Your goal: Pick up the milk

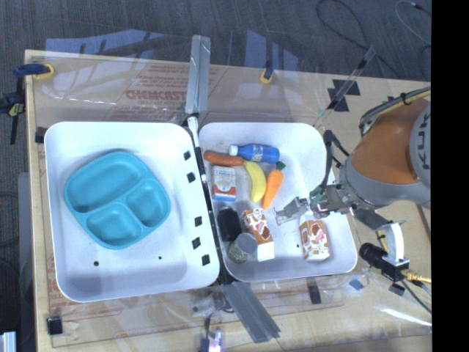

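Note:
Two small cartons with brown and white patches lie in the right bin (315, 141). One carton (314, 239) lies near the bin's front right corner. The other (257, 227) rests in the front middle, against a white block (265, 251). A third carton, white with an orange-red label (224, 182), stands further back on the left. I cannot tell which of them is the milk. My gripper (292, 209) hovers between the two patched cartons, just up and left of the right one, holding nothing that I can see.
The right bin also holds a sausage (222, 158), a blue bottle (256, 152), a banana (255, 181), a carrot (272, 187), a black object (228, 223) and a grey can (239, 251). A blue divided plate (117, 196) lies in the left bin (58, 270).

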`<move>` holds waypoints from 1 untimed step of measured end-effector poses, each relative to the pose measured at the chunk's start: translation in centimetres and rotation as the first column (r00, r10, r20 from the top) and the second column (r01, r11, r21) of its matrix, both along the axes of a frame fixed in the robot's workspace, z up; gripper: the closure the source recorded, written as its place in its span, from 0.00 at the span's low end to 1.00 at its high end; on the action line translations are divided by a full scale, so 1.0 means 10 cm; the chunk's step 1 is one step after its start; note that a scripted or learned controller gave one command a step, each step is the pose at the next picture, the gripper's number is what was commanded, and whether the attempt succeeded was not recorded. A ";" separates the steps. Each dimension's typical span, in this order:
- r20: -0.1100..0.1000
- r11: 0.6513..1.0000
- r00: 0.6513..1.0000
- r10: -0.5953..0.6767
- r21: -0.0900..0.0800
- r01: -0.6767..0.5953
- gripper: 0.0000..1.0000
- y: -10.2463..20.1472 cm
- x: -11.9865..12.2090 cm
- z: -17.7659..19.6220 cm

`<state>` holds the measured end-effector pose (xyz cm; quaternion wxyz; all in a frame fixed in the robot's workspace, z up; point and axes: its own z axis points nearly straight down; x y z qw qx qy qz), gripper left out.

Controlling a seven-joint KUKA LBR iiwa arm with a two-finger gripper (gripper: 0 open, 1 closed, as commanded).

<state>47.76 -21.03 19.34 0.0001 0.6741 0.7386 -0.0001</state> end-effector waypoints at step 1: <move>0.012 1.000 1.000 -0.017 0.003 0.017 0.00 0.02 0.05 -0.94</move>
